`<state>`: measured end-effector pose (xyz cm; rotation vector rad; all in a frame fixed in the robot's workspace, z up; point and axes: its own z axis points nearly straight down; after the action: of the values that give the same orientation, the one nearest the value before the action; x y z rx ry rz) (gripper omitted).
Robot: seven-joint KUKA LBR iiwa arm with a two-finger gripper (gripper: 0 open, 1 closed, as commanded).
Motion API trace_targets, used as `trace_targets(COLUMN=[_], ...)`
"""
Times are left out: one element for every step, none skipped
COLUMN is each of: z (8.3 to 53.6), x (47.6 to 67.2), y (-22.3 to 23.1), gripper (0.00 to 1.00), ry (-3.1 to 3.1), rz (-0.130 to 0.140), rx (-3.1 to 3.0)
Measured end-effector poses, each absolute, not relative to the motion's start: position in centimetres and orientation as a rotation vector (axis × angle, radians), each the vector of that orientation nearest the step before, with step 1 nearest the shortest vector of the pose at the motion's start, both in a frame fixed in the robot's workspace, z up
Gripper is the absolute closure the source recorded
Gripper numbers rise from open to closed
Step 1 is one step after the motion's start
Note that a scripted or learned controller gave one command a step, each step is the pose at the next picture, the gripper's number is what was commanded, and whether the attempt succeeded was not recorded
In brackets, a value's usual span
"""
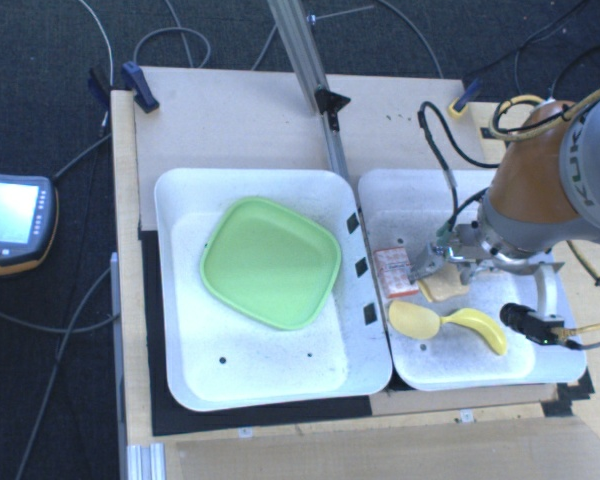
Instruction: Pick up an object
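The right bin [420,193] holds three small things. A red and white packet [394,270] lies by its left wall. Beside it rests a tan, flat piece [442,289]. Along the front lies a yellow ladle-shaped toy [450,323], its round end to the left. My gripper [448,256] hangs low in this bin, just above the tan piece and right of the packet. The grey wrist and orange band [530,173] hide much of it.
A green square plate [271,261] fills the middle of the left bin [180,298]. A metal pole [310,68] slants down to the divide between the bins. Black cables [440,148] loop over the bench behind the right bin. A black fitting [530,323] sticks out at the right.
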<state>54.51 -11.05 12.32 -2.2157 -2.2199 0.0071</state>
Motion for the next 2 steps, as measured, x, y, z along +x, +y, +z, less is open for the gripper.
trace_targets(z=[13.4, 18.8], x=[54.6, 55.1], y=[-11.0, -11.9], gripper=[1.00, 1.00], ry=[-2.222, -2.224], rz=[0.006, -0.001], rx=[-2.215, -2.222])
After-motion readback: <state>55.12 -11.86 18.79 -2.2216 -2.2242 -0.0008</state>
